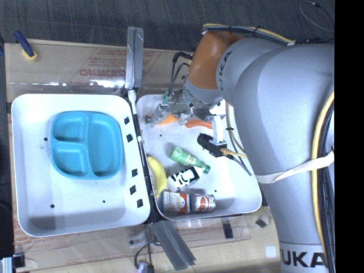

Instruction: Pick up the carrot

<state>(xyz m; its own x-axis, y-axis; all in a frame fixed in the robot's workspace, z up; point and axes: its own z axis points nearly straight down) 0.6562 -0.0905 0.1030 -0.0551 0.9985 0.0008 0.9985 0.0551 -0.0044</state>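
Observation:
The orange carrot [168, 119] lies at the back of the right bin [244, 201]. Part of it is hidden under the gripper, and a second orange stretch shows further right. The gripper [165, 111] hangs low over the carrot's left end, reaching in from the right below the orange wrist band. Metal parts of the gripper sit right at the carrot, and I cannot make out whether they touch it.
In the right bin's front half lie a green bottle [190, 158], a yellow banana [158, 175], a black-and-white packet [185, 178] and a red-and-white can [187, 202]. The left bin [28, 209] holds a blue divided plate [87, 144]. The arm's grey bulk covers the right bin's right side.

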